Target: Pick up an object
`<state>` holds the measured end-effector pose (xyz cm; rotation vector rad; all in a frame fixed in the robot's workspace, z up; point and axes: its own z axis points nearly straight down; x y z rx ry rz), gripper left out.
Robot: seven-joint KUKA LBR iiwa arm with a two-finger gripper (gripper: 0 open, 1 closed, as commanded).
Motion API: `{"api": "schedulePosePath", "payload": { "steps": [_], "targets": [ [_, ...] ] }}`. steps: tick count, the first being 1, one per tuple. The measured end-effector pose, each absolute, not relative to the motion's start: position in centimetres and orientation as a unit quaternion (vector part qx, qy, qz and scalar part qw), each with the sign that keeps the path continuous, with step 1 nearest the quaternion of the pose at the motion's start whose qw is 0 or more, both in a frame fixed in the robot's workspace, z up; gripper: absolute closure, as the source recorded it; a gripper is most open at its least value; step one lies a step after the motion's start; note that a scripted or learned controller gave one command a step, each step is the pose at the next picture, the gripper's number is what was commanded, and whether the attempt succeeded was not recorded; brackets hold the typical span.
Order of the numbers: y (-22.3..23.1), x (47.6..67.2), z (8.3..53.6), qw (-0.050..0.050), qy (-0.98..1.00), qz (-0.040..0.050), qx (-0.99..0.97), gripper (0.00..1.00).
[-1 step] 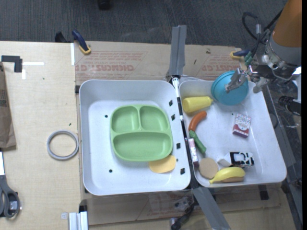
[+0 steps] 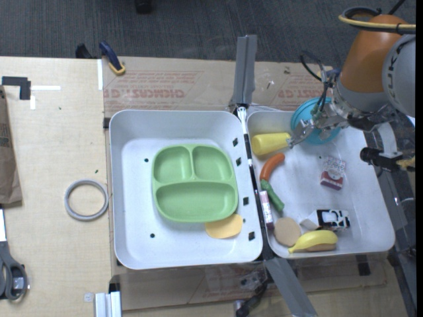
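My gripper (image 2: 299, 135) hangs over the back left of the right bin (image 2: 370, 243), beside a blue bowl (image 2: 308, 119) and just right of a yellow toy food piece (image 2: 269, 142). Nothing visibly sits in its grasp. Lower in that bin lie an orange carrot-like piece (image 2: 271, 166), a green pickle (image 2: 273, 198), a tan round disc (image 2: 287, 231), a banana (image 2: 314, 241), a black-and-white packet (image 2: 332, 218) and a red-and-white packet (image 2: 333, 174). The left bin (image 2: 125, 197) holds a green divided plate (image 2: 195, 182) and a yellow chip (image 2: 223, 227).
A pink-capped marker (image 2: 266, 209) lies along the right bin's left wall. On the bench to the left sit a tape ring (image 2: 86, 199), scissors (image 2: 10, 279) and a brown bag (image 2: 8, 157). A grey post (image 2: 244, 68) stands behind the bins' shared edge.
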<state>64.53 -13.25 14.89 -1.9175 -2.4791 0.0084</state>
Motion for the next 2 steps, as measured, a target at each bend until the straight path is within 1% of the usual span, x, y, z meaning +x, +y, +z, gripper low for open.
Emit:
{"api": "schedulePosePath", "payload": {
  "steps": [1, 2],
  "targets": [
    [-18.0, 65.5, 18.3, 0.013, -0.859, 0.0025, -0.513, 0.00],
    [-21.1, 65.5, 17.6, 0.020, -0.855, 0.0003, -0.519, 0.00]
  ]
}}
